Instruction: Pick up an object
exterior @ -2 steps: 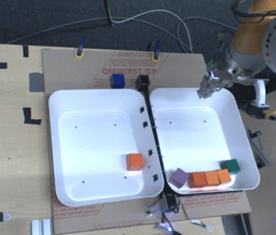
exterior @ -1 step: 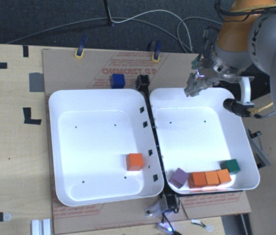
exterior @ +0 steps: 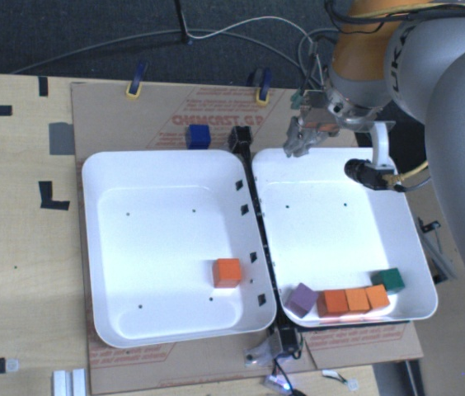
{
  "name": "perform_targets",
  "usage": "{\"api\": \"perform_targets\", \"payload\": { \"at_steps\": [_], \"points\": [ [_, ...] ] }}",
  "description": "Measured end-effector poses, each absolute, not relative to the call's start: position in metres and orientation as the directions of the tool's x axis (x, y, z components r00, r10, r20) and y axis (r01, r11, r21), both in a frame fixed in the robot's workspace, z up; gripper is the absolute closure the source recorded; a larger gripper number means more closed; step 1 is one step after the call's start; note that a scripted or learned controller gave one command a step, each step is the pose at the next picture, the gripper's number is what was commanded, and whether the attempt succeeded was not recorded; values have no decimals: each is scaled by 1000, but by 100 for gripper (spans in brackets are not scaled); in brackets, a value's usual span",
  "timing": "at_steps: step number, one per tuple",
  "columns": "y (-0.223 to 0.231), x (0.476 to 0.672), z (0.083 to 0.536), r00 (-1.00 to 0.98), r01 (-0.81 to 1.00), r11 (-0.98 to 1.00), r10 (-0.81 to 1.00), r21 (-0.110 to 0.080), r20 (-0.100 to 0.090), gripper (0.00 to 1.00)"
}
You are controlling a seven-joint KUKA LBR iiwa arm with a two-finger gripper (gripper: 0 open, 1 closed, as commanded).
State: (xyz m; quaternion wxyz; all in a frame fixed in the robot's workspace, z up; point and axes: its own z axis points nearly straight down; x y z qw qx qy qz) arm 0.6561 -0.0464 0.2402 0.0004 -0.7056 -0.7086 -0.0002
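Tool [exterior: 301,141] hangs over the far left corner of the right bin [exterior: 397,221], right at the rim; nothing visible between its tips. The tips look close together but they are small and blurred, so cannot tell if it is clenched or released. Touching the rim or just above it: cannot tell either.

Left bin [exterior: 117,221]: one orange block [exterior: 227,272] near the near right corner, well apart from the tool.

Right bin, along the near edge: purple block [exterior: 301,299] at the near left, then three orange blocks [exterior: 353,301] in a row touching each other, then a green block [exterior: 390,280] by the near right corner, just beside the last orange one.

Blue block [exterior: 199,136] sits on the cardboard sheet [exterior: 216,114] beyond the left bin's far edge. Two clamps [exterior: 136,82] on the sheet's far edge. Cables [exterior: 241,30] run across the dark floor behind.
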Motion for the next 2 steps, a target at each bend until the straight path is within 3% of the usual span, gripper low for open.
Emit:
{"api": "perform_targets", "payload": {
  "at_steps": [2],
  "points": [
    [57, 651, 250, -5, 1000, 5, 1000, 0, 1, 100]
  ]
}}
